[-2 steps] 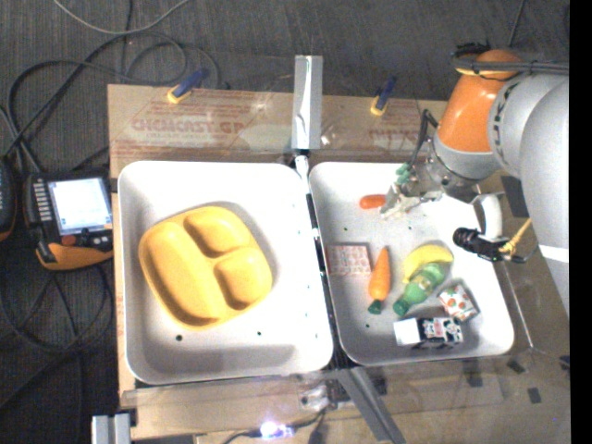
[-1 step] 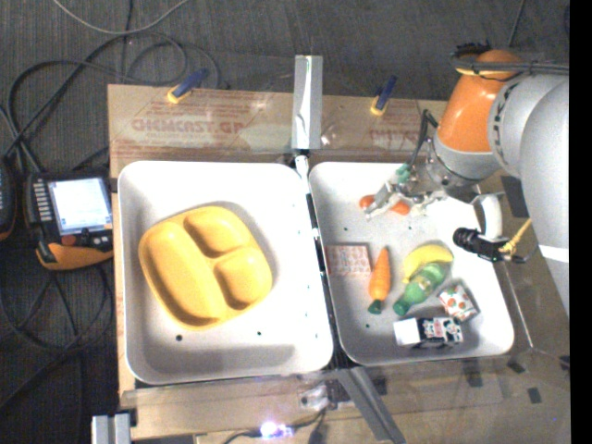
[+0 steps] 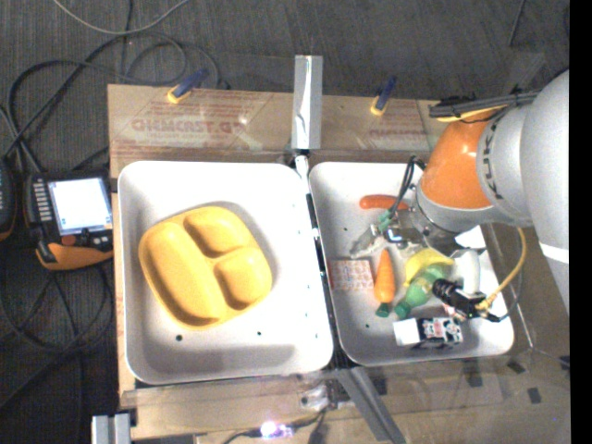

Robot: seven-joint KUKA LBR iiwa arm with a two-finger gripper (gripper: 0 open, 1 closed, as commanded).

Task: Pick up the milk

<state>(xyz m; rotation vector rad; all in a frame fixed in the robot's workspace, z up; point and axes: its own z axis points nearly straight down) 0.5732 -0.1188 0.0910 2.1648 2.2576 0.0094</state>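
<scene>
Two bins on counter; I see pincer [image 3: 400, 232] low in right bin [image 3: 504, 340], grip state unreadable. Milk carton [image 3: 427, 331] lies nearer camera, long axis sideways.

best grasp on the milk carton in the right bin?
Take the milk carton across its short sides, coming straight down. It lies flat near the right bin front wall, long axis left-right. The black cable fitting crowds its back edge, so closing front-to-back looks riskier.
</scene>
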